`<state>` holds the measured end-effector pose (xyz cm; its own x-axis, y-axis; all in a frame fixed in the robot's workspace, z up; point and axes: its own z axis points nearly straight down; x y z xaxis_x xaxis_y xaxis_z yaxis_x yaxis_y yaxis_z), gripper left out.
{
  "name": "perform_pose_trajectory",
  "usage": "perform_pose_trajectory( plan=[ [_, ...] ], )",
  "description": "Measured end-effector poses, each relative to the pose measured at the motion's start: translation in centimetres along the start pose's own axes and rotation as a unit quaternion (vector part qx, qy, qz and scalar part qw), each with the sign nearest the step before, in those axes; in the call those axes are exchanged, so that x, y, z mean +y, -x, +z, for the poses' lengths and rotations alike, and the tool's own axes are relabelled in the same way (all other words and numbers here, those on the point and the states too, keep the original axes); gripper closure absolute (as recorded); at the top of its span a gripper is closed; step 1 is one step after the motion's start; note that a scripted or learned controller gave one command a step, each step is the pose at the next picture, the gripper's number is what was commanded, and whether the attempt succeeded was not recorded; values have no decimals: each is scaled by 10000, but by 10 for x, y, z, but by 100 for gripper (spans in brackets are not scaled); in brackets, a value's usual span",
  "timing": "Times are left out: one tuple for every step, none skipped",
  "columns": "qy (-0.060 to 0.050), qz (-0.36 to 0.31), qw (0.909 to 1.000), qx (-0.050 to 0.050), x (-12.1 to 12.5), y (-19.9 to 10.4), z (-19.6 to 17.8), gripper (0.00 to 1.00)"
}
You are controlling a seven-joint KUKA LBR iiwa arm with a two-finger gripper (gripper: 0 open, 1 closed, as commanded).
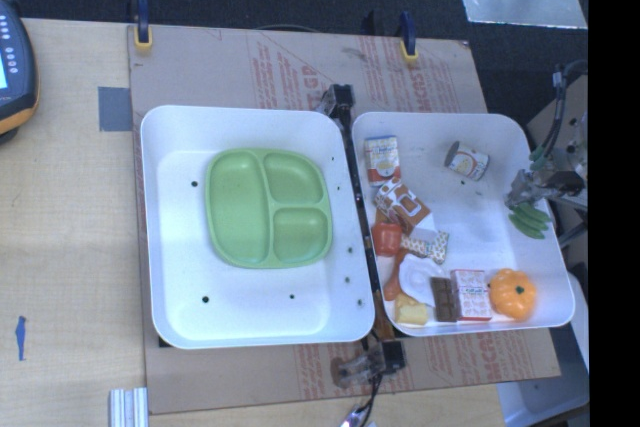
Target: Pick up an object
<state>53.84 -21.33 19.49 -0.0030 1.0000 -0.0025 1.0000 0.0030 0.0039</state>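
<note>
Status: pick not confirmed; gripper at the right bin's far right edge.

I read the gripper (537, 187) sitting over the right rim of the right bin (490, 128), just above a green pod-shaped item (530, 220); I cannot tell how the hand is set or whether it grips anything. The candidate objects lie loose in that bin: an orange pumpkin (512, 294), a small can (467, 161) and assorted packets (400, 204). The left bin (170, 315) carries a green divided plate (268, 208). I judge the lift remains to be done.

green plate (268, 209) in left bin (170, 130)
</note>
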Motion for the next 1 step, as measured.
perform_pose_trajectory(
  plan=[
    [-21,-43,10000,22,2,-101,-39,100]
  ],
)
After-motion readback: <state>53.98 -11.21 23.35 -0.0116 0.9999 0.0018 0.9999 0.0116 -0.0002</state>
